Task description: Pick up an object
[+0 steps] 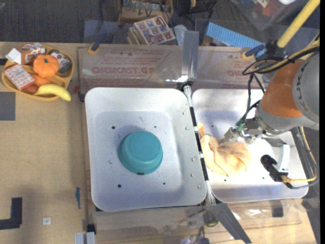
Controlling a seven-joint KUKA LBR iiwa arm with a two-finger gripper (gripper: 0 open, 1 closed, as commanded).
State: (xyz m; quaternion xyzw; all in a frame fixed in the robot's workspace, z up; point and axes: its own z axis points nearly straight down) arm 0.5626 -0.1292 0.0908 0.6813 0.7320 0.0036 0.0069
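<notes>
Yellow cloth [226, 156] was seen crumpled in the right bin [228, 108], near its left wall | gripper [238, 134] was held low at the cloth's far edge, judged so a raised fold could be taken | jaw state could not be told | teal bowl [141, 152] was seen upturned in the left bin [101, 111], well apart

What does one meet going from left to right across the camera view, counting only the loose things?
A yellow dish of toy food → round teal plastic bowl → crumpled pale yellow cloth.
</notes>
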